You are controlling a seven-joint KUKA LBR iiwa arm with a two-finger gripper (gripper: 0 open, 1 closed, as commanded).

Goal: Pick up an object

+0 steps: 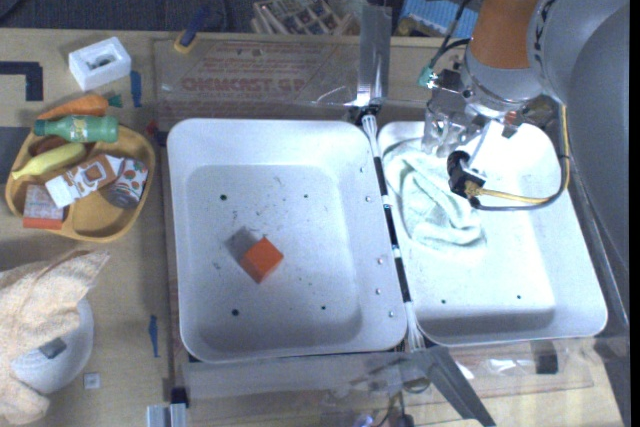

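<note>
Step in hand: we judge this to be the approach. The gripper (447,143) hangs over the far-left corner of the right bin (540,300), just above the far end of the pale cloth (432,205), and nothing sits between its fingers that we can see.
Gripper state: we cannot tell how far apart the fingers stand; the wrist and cables hide them from this angle.
Where the cloth is: crumpled in the left part of the right bin, close against the wall it shares with the left bin (200,215).
Cloth axis: its long axis runs roughly far to near, slanting a little rightward toward the near end; the far end is narrower, the near end bunches wider.
Other candidate: an orange block (263,260) lies alone in the left bin, a little left of centre, well apart from the gripper, turned corner-on to the bin walls.
Next move calls for: in our judgement, a short straight descent onto a raised fold of the cloth, closing across the fold rather than along it, and staying clear of the bin wall.
</note>
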